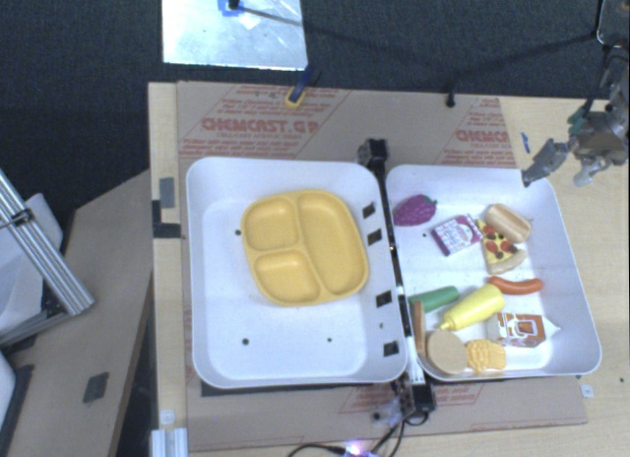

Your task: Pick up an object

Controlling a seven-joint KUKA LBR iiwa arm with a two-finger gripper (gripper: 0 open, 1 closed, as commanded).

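My gripper (563, 163) hangs over the far right corner of the right bin (571, 238), its two fingers spread apart with nothing between them. Below it the toy food lies untouched: a hot dog (506, 220) and pizza slice (499, 249) nearest, a yellow mustard bottle (472, 307) further down. The left bin (212, 278) holds a yellow divided plate (304, 246).

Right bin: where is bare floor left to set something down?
Right white bin: bare strip between purple grape bunch and green cucumber; also its far-right corner under the tool. Crowded from hot dog down to yellow corn cob.
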